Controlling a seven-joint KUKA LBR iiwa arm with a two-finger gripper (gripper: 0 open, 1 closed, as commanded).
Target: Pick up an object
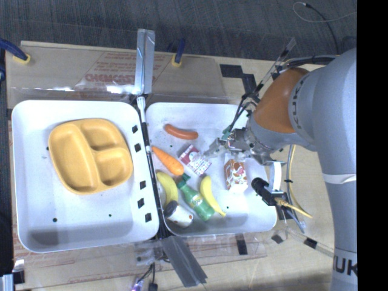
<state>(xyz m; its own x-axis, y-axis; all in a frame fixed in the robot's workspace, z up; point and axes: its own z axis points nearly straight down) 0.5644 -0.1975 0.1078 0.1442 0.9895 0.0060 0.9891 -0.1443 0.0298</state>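
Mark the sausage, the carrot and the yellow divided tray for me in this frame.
sausage [180, 131], camera view, on the middle of its length.
carrot [168, 160], camera view, on the thick orange middle.
yellow divided tray [66, 176], camera view, on its lower left rim.

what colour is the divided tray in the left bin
Yellow-orange; the divided tray shows plainly in the camera view.

Yellow divided tray [91, 155] in left bin [24, 223]; blue clamps [177, 48], possibly two, at bench's far edge.
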